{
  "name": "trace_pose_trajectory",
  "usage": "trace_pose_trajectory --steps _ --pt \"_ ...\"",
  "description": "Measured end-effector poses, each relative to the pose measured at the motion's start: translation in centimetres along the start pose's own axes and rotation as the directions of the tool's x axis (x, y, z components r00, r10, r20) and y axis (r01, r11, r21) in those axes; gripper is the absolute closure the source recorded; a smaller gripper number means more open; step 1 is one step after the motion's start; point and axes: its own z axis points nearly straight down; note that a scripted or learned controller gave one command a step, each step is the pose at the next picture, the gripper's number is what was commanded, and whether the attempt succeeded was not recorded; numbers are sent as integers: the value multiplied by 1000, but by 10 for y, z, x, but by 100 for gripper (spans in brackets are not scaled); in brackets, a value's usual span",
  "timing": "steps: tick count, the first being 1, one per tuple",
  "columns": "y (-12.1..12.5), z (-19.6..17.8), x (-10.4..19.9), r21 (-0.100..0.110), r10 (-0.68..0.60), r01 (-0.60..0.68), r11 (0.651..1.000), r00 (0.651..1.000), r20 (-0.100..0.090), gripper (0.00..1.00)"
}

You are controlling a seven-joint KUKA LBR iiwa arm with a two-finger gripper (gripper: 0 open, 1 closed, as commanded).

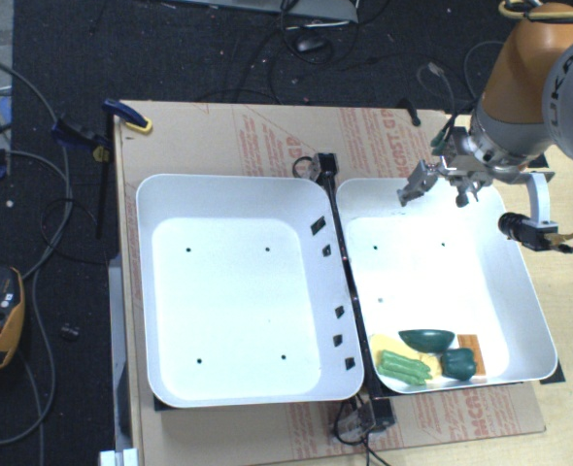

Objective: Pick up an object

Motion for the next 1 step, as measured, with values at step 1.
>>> trace_pose_trajectory --steps 1 --pt "-49 128 -26 10 3 -3 1000 1000 -1 0"
